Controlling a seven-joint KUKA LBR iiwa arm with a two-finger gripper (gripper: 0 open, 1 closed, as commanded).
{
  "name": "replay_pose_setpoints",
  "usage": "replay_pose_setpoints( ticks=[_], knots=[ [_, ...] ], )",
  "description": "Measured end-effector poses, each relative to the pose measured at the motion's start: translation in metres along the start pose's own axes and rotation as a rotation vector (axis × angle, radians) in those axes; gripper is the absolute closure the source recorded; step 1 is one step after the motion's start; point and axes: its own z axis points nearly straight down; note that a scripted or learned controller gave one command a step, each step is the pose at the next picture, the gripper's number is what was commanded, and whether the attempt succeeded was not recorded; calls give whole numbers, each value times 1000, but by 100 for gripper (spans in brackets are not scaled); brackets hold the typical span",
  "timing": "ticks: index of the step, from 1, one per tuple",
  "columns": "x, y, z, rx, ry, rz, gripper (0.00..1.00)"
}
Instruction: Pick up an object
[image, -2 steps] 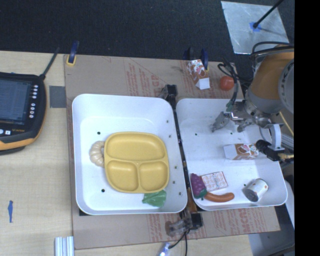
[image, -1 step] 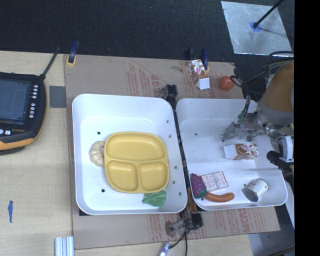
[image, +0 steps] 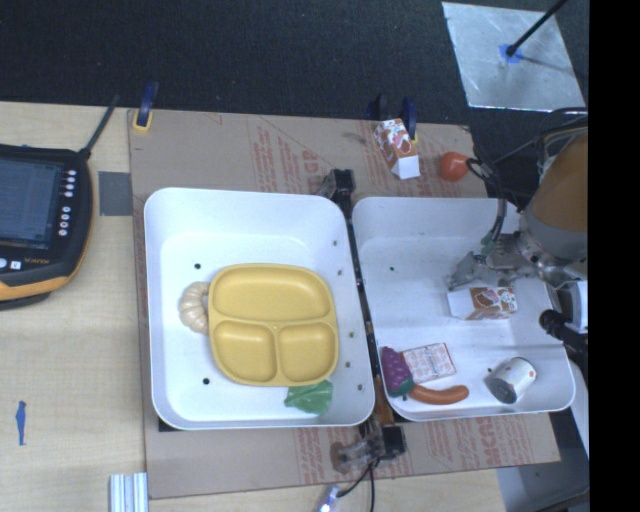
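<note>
My gripper (image: 482, 268) hangs low over the right bin (image: 420, 240), near its right side, with the grey and orange arm (image: 562, 200) behind it. Just below the gripper lies a flat white and orange packet (image: 485, 301), very close to it or touching; I cannot tell which. Along the bin's front edge lie a purple bunch of grapes (image: 394, 368), a small pink and white card (image: 429, 359), a red sausage (image: 437, 394) and a silver can (image: 512, 379) on its side.
The left bin (image: 170, 250) holds a yellow divided plate (image: 272, 322), a beige bread piece (image: 193, 306) and a green item (image: 310, 397). Behind the bins stand a small carton (image: 397, 147) and a red ball (image: 453, 166). A control pendant (image: 35, 220) lies far left.
</note>
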Motion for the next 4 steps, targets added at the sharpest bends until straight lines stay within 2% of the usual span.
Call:
replay_pose_setpoints(
  ticks=[1,3,4],
  knots=[
    [0,-18,-12,-1,0,0,0],
    [0,-45,0,0,1,0,0],
    [-1,-45,-10,2,0,-2,100]
  ],
)
